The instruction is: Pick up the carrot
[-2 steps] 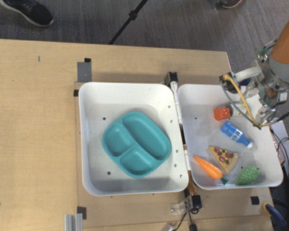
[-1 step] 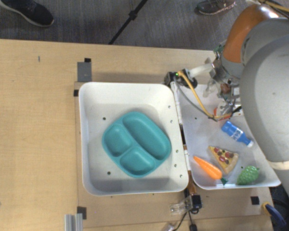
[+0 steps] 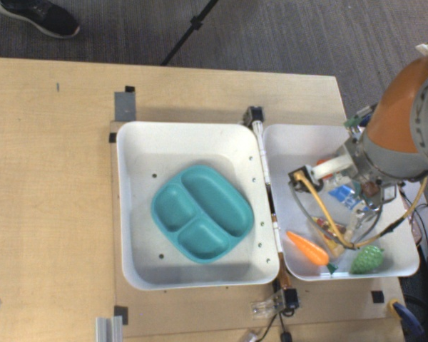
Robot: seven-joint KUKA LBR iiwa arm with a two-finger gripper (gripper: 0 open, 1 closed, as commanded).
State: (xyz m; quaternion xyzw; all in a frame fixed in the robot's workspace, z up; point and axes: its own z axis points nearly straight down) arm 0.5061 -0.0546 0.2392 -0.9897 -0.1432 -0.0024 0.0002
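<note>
Hanging over the right bin (image 3: 411,262), the tool (image 3: 357,198) sat below the grey wrist and the orange band of the arm (image 3: 403,116), which came in from 3 o'clock. Wires and small parts covered its tip, so I could not tell how it stood or whether it had hold of anything.

The carrot (image 3: 307,247) lay on the floor of the right bin, near the 7 o'clock corner, with its thick orange end toward 10 o'clock and its small green end toward 4 o'clock. It was at about 7 o'clock from the tool and apart from it. A yellow cable (image 3: 315,212) curved down just beside the carrot, on its 1 o'clock side. A green bumpy toy (image 3: 367,259) rested near the front wall of the same bin, at 3 o'clock from the carrot.

The left bin (image 3: 139,191) held a teal plate (image 3: 202,211) with three compartments, lying flat near the middle. Both bins stood side by side on the pale wooden desk (image 3: 50,191).
</note>
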